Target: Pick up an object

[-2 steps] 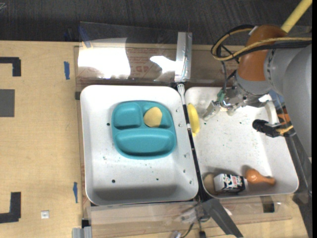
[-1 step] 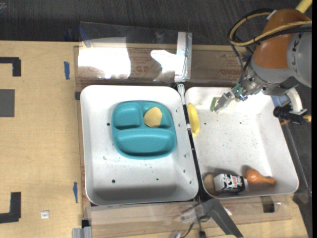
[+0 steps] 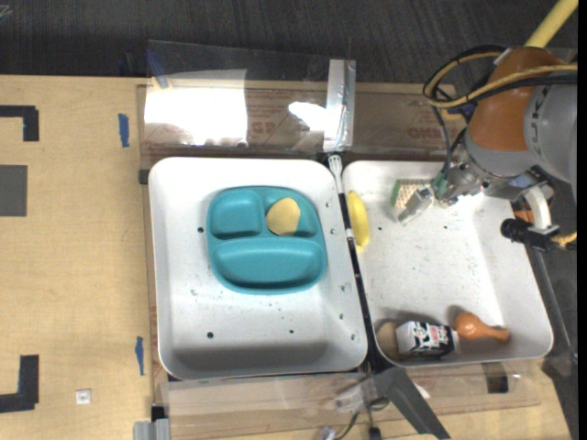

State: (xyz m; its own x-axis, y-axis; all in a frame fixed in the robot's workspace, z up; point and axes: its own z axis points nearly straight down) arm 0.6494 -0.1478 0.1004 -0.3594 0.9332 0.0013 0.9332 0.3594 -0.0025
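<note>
I look down on a pale wooden tabletop (image 3: 73,246) marked with black tape corners and bits of blue tape, dark floor behind it. A clear plastic sheet lies glaring under the light at the back. Two shallow white bins sit side by side. The left bin (image 3: 174,301) carries a teal divided tray (image 3: 266,264), and a yellow round object (image 3: 283,215) rests in the tray's upper right compartment. The right bin (image 3: 477,282) has a yellow banana-like piece (image 3: 358,220) lying against its left wall, and along its near edge a small bottle with a black-and-white label (image 3: 422,337) lies on its side, just beside an orange-brown pear-shaped thing (image 3: 477,328).

My arm (image 3: 523,126) reaches in from the right, over the far part of the right bin. The claw (image 3: 424,197) sits low near the bin's back left area, and at its tip I see a small whitish-green object (image 3: 408,196). It looks as though that piece sits at the fingers, but I cannot tell whether they are spread or closed on it.

As I judge it, the pick is underway but not proven: nothing is clearly lifted clear of the bin floor. What is left is confirming a grip and raising the object. The other items lie untouched.
</note>
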